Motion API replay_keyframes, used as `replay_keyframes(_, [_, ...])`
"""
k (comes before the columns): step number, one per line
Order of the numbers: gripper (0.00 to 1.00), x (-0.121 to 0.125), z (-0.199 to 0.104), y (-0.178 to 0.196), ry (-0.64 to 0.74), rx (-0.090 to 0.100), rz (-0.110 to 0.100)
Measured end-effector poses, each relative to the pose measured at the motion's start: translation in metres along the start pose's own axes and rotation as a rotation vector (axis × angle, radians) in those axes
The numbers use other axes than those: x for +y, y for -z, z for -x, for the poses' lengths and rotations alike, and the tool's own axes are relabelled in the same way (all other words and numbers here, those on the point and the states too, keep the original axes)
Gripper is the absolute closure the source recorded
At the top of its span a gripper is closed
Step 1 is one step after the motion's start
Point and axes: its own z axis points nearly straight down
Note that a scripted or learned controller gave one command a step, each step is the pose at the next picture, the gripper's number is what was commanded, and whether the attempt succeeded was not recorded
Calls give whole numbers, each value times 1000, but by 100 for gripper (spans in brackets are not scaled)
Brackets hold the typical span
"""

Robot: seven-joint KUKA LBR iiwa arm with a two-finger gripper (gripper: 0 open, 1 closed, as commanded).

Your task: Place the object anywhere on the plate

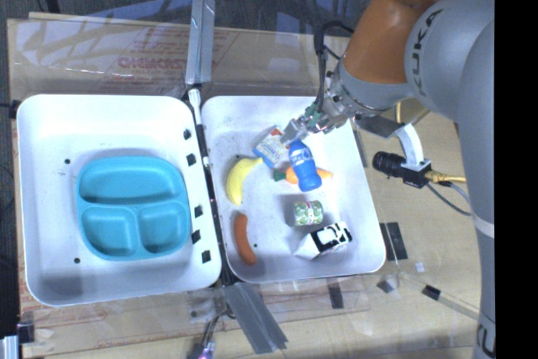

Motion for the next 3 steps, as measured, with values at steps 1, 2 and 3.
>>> replay_keyframes(1, [100, -22, -63, -29, 143, 3, -3])
replay_keyframes(2, [100, -2, -189, -30, 355, 2, -3])
replay_keyframes(3, [0, -2, -189, -30, 354, 2, -3])
